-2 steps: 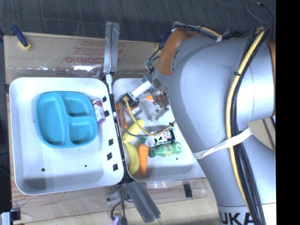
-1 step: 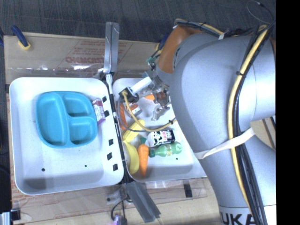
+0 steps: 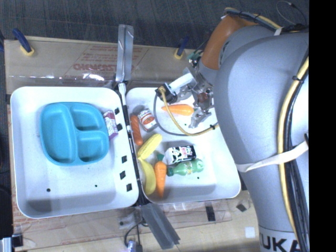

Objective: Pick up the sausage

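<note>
I see the slim reddish-brown sausage (image 3: 136,129) against the right bin's left wall, my gripper (image 3: 201,108) hovering far-right, finger state untellable, so a descent risks snagging the neighbouring yellow banana (image 3: 148,145).

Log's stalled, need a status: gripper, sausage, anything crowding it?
Gripper over right bin's far side, beside a carrot. Sausage lies along the bin's left wall, untouched. Can and banana crowd it.
</note>
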`<action>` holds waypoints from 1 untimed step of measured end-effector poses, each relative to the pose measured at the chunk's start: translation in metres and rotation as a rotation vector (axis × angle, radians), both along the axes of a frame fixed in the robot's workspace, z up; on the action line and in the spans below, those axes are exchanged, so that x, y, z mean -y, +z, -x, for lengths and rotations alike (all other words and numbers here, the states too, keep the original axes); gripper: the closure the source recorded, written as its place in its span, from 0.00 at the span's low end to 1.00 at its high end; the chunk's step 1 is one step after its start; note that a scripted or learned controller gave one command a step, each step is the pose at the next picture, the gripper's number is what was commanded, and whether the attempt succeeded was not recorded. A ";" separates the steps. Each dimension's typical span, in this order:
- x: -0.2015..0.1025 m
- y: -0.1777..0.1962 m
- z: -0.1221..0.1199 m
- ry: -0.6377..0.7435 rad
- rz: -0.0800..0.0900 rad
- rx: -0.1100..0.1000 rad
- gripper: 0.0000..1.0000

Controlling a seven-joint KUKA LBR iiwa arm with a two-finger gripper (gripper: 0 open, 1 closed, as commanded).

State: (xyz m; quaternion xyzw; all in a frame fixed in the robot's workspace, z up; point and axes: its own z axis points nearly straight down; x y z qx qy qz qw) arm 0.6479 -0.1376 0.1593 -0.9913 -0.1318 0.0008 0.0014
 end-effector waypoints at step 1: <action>-0.040 -0.055 0.043 0.132 0.002 0.004 0.00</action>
